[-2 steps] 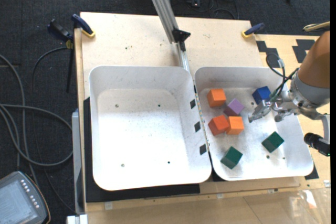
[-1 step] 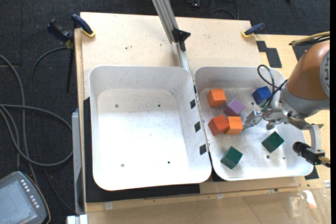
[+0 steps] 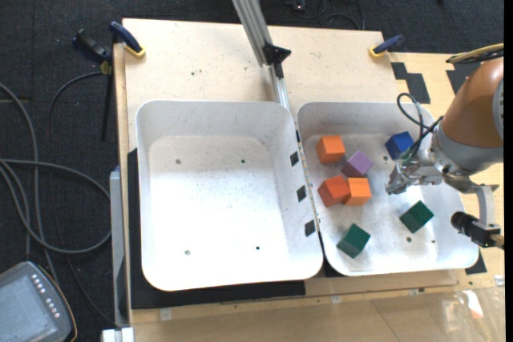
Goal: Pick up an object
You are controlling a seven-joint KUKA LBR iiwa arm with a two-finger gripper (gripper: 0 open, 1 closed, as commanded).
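White plastic on both sides, and all the action is in the right bin [image 3: 449,259]: seven small blocks loose on its floor. Toward the far-left corner sits an orange cube [image 3: 330,148], just beside it a purple cube [image 3: 357,164]. Below those, a red-orange cube [image 3: 334,190] touches a lighter orange cube [image 3: 359,190]. Near the front edge lies a dark green cube [image 3: 353,239], and toward the right wall a second green cube [image 3: 416,216]. A blue cube [image 3: 398,144] rests close to the far-right corner.

The gripper [image 3: 398,180] hangs low over the bin's right half, between the blue cube and the second green cube, with bare floor under its tips. Whether its tips are spread or pressed together, I cannot tell; the metal blurs together there. Nothing shows pinched in it.

So, by my reading, the pick is not yet made: every block lies on the floor, none lifted. What remains is the whole grab and raise. The left bin [image 3: 152,172] waits alongside.
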